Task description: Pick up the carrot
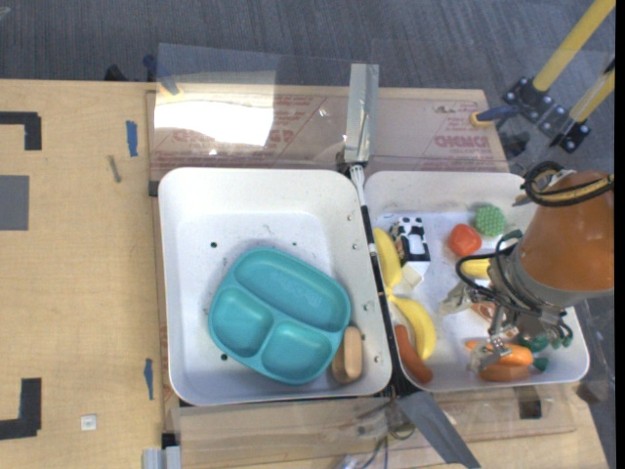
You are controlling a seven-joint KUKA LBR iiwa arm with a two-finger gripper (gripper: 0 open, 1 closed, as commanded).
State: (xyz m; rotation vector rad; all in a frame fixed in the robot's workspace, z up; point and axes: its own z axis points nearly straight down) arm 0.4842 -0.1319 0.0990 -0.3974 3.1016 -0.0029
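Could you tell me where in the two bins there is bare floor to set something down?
The left bin has bare floor behind and left of the teal tray. The right bin is crowded: bananas, tomato and carrot under the gripper.

Grey carpeted floor behind a pale wooden bench (blue tape bits)
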